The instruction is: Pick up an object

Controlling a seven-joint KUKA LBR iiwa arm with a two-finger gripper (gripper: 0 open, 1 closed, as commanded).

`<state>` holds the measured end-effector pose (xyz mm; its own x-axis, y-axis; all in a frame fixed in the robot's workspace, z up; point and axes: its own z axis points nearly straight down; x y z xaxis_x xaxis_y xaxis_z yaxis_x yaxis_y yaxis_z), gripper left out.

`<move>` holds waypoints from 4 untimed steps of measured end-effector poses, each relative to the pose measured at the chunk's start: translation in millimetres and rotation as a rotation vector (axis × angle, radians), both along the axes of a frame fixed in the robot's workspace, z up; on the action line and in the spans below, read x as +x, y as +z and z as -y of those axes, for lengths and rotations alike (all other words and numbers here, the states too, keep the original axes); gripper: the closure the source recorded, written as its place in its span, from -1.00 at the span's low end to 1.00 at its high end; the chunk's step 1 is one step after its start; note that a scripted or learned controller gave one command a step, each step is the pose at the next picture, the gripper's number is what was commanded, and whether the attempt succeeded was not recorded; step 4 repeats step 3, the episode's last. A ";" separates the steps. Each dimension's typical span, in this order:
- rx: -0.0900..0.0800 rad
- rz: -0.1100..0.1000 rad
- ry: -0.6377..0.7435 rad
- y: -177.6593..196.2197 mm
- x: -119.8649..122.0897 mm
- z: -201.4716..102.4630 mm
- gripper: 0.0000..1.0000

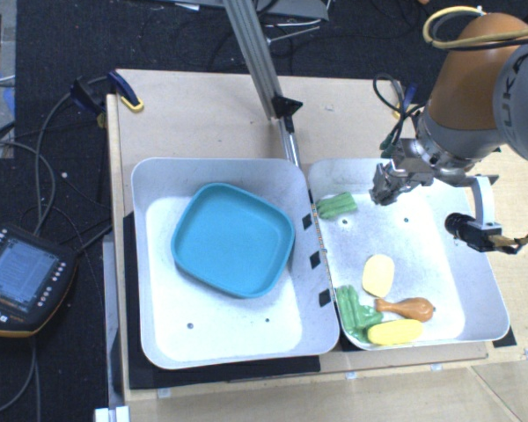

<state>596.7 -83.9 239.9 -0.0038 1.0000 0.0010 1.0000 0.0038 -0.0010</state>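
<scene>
While the arm reaches in from the right, this is how the bench looks from above:

Arm: grey with an orange band, its gripper [385,190] hanging over the far part of the right bin [475,275].
Gripper state: I cannot tell whether it is open or closed; it looks dark and bunched from this angle, and nothing shows in its grasp.
Nearest object: a pale green toy piece [336,206], lying flat just left of the gripper, near the far-left corner of the right bin.
Other objects: a cream oval piece [378,274] mid-bin; at the near edge a brown drumstick-shaped toy [407,307], a yellow piece [395,331] and a green leafy piece [354,311], huddled close together.
Left bin [154,262]: holds a blue square plate [233,239], tilted a little.
Step in hand: I judge the gripper is lining up on the pale green piece.
Doing it well: shift left until centred over the piece, straddle its narrow width, descend straight, and keep clear of the bin wall beside it.
</scene>
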 end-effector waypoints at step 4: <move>0.000 0.000 0.001 -10.0 -40.2 -162.9 1.00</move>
